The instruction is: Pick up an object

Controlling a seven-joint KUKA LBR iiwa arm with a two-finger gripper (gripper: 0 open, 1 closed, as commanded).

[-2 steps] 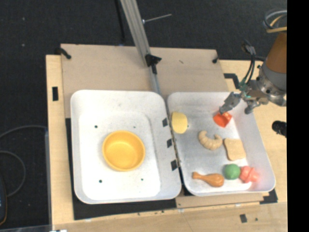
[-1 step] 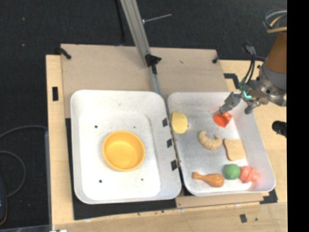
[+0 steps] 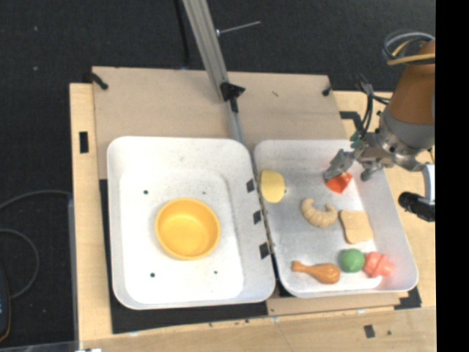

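My claw [image 3: 350, 166] sits over the upper right part of the right bin [image 3: 293, 156], arm coming in from the right, orange band above the wrist. Fingers spread apart, one grey finger [image 3: 338, 164] angled down-left, the other toward the right. A small red-orange object [image 3: 338, 183] lies just under the left finger, touching or nearly touching it — not between the fingers, so I am not holding it.

Rest of the right bin: yellow rounded piece [image 3: 272, 186] at the left wall, just beside the divider between the bins. Croissant-shaped tan item [image 3: 319, 213] near the middle. Tan toast-like slab [image 3: 356, 226] just right of it, close, maybe touching — cannot tell. Along the near edge: brown drumstick [image 3: 318, 271] lying flat, green ball [image 3: 352, 259] to its right, pink-red piece [image 3: 375, 264] right beside the ball.

Left bin [image 3: 132, 160]: one yellow bowl [image 3: 187, 229], upright, roughly centred, well apart from everything else.

A metal pole [image 3: 209, 46] slants up from the bench behind the bins.
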